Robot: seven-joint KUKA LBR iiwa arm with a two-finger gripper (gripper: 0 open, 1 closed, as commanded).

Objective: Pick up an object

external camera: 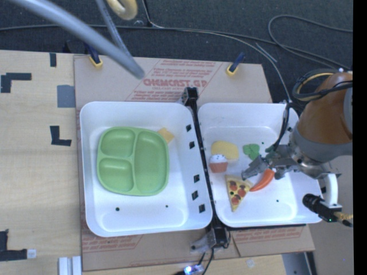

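Camera view: green tray (133, 160) in left bin (92, 211)

The divided plate (133, 160) was pale green. The pizza slice (235, 191) was yellow with red dots, and the chili pepper (262, 180) was orange-red.

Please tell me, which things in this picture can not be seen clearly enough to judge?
- Hand, camera view: small and dark; whether it grips the orange carrot-shaped toy beside it cannot be told.
- Green toy: partly behind the hand, its shape unclear.
- Yellow piece: partly hidden by the green divided plate.
- Small cupcake-like toy: too small to identify surely.
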